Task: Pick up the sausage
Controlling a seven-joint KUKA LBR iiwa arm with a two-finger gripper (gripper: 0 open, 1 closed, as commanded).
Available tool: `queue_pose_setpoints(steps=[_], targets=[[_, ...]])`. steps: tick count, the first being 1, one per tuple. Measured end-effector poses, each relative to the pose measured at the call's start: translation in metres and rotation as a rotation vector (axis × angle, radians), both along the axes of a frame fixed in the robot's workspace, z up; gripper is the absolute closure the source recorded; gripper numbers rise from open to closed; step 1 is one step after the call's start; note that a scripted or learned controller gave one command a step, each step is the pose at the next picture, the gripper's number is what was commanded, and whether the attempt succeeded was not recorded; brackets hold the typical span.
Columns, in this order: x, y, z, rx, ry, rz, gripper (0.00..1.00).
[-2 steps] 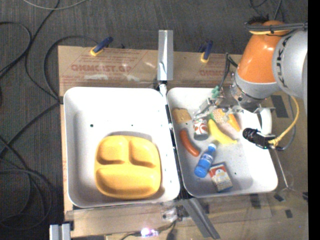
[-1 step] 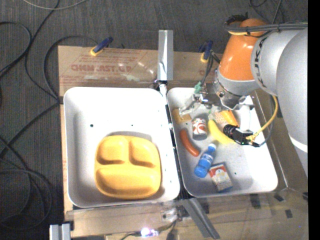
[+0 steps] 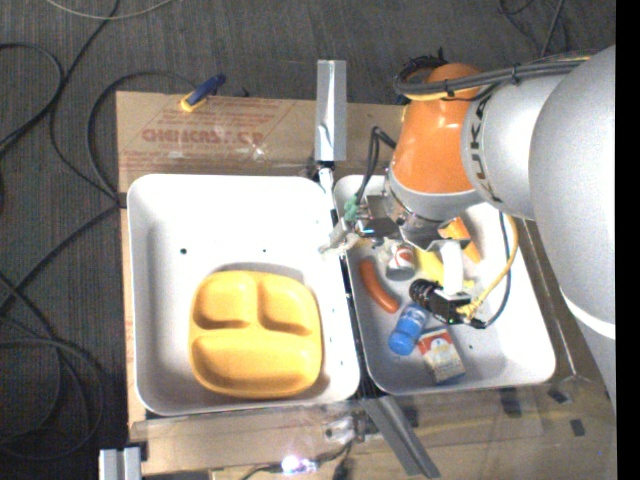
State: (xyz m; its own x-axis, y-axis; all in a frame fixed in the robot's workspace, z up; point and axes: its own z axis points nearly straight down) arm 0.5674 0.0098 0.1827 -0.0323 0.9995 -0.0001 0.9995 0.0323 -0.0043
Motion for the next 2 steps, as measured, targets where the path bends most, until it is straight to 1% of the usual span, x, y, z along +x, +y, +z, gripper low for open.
queue_pose_setpoints(steps=[1,2], targets=[[0.05,-0.074,0.0,-0.002,-0.002,0.053,0.0],[-0.016,-0.038,0.0,0.001,0.0,0.152,0.0]])
